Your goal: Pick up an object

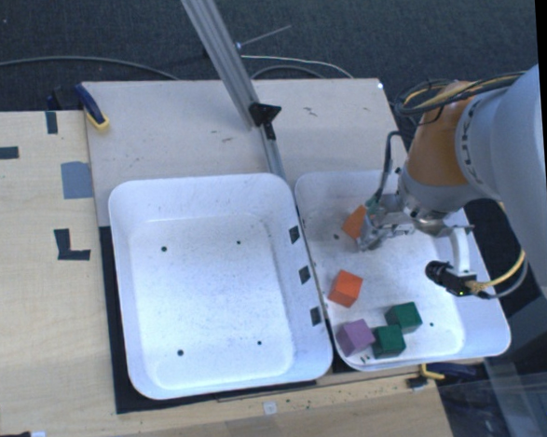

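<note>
Closest to where I stand, along the near rim of the right-hand shallow white plastic bin (487, 338), sits a little cluster: a pale purple foam cube (355, 334), touching a dark green block (389, 341), with a second dark green block (404, 316) just behind it. A bit further in lies a bright orange cube (346, 288), on its own on the bin floor. Beyond that, the grey arm with the orange band (455, 149) has its tool (375, 231) lowered to the bin floor, right against a small orange block (355, 222) that peeks out on its left side. That block looks like the one being gone for, but I cannot tell whether the tool's prongs are apart or closed, nor whether the block sits between them or merely beside them. So I'd judge the task midway: the reach and descent are done, while a sure grip and the lift are left. The large left-hand white bin (128, 270) plays no part in this. At the far edge of the counter (155, 128) stands a slanting silver metal post (225, 53). I can read no brand, label or writing anywhere; the dark tape marks on the counter are just shapes.
</note>
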`<state>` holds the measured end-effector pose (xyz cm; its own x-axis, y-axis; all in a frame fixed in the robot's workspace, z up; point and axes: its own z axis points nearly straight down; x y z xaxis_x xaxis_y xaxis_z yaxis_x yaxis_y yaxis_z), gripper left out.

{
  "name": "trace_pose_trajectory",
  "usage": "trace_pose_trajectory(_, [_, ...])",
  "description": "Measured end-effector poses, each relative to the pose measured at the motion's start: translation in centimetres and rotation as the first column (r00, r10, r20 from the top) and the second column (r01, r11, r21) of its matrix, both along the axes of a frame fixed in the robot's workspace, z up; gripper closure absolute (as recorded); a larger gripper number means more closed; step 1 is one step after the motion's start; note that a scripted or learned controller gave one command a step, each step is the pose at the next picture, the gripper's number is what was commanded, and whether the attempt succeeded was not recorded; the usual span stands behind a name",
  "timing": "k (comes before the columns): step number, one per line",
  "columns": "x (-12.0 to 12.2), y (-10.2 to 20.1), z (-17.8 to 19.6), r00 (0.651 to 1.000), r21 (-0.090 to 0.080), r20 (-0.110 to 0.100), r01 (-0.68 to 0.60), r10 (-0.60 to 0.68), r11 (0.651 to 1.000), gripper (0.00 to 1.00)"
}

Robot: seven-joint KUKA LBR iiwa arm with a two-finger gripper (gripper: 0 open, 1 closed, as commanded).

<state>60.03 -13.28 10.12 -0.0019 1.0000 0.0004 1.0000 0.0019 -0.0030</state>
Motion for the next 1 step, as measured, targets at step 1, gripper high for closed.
trace_pose_trajectory(1, [-0.01, -0.01, -0.05, 1.000, 0.000, -0.001, 0.000, 0.000, 1.000, 0.00])
